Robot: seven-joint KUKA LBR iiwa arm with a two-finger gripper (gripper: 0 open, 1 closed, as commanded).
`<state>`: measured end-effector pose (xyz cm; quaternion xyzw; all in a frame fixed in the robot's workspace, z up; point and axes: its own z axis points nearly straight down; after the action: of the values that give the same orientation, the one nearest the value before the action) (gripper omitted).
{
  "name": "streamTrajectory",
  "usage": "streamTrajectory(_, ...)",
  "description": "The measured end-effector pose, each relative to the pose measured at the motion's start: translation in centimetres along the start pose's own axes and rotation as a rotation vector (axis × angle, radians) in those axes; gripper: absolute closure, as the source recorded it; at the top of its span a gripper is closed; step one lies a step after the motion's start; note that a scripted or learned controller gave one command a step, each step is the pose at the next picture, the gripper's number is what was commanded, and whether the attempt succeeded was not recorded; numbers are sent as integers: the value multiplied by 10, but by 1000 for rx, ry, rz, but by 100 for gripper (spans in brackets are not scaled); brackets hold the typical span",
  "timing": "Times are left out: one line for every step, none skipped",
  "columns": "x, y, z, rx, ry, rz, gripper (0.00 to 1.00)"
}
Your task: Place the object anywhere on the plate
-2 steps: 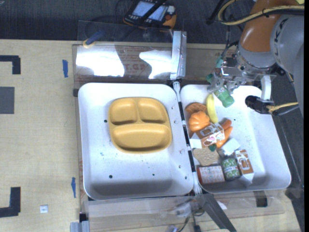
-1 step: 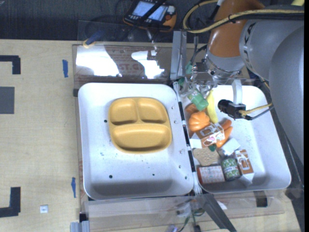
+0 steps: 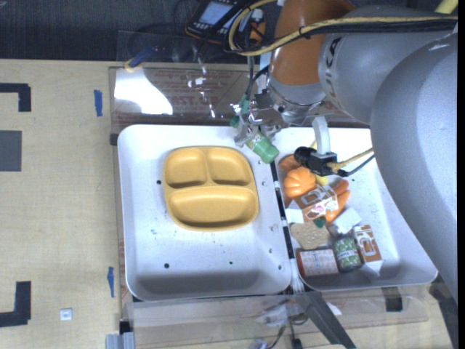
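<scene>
A yellow plate (image 3: 211, 187) with three compartments lies in the left bin (image 3: 145, 253). My gripper (image 3: 255, 137) hangs over the divider between the two bins, just past the plate's far right corner. A small green object (image 3: 264, 150) sits between its fingertips, tilted and lifted off the bin floor. The gripper is shut on it. The grey arm with its orange band reaches in from the upper right and hides the far part of the right bin.
The right bin (image 3: 407, 260) holds an orange pumpkin-like piece (image 3: 298, 183), a carrot-coloured packet (image 3: 325, 202), a tan cracker (image 3: 309, 235), a green jar (image 3: 346, 254) and a few small packets. A ridge (image 3: 282, 217) separates the bins.
</scene>
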<state>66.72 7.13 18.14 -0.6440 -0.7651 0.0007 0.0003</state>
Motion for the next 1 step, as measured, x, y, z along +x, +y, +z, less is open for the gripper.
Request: streamTrajectory(27, -11, 12, 3, 1, -291, 100)
